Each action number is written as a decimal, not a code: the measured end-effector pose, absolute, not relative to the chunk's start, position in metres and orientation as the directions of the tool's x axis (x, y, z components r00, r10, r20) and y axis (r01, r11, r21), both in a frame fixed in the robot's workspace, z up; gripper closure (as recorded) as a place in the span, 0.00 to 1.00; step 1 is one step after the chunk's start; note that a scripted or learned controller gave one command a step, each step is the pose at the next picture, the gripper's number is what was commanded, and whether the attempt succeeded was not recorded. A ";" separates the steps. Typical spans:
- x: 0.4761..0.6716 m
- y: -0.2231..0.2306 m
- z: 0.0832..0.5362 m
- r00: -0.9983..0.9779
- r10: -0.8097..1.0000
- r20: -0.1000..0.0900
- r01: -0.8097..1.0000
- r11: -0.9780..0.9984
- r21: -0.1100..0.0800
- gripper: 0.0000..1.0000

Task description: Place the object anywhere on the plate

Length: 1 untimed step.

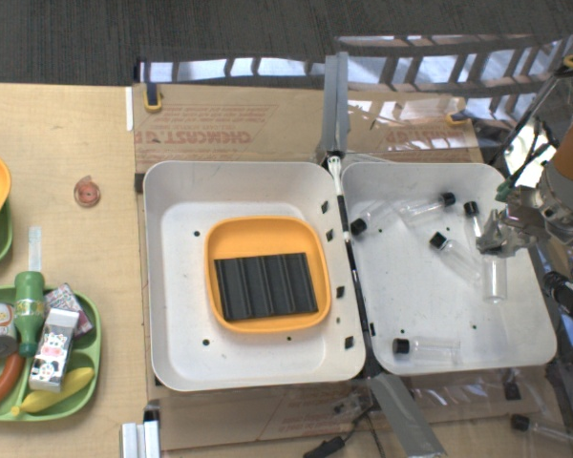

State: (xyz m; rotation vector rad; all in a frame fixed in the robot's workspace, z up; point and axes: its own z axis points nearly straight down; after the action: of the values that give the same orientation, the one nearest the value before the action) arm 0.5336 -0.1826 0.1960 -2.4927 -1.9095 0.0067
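Vial (495, 280) just below claw (494, 239)

The orange plate (267, 239) lies open from above (a black ridged block (267, 285) covers its middle).

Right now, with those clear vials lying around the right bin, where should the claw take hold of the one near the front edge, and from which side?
Grip the clear vial across the middle of its tube, coming straight down from above. It lies flat, lengthwise left to right, black cap at its left end, so the fingers should probably straddle it front to back. It sits apart from the other vials, though near the right bin front wall.
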 end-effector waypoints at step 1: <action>0.534 -0.183 0.196 0.261 0.965 -0.002 0.965 -0.261 -0.004 0.00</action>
State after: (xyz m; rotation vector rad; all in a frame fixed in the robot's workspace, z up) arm 0.5336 -0.1827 0.1962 -2.4930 -1.9091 0.0063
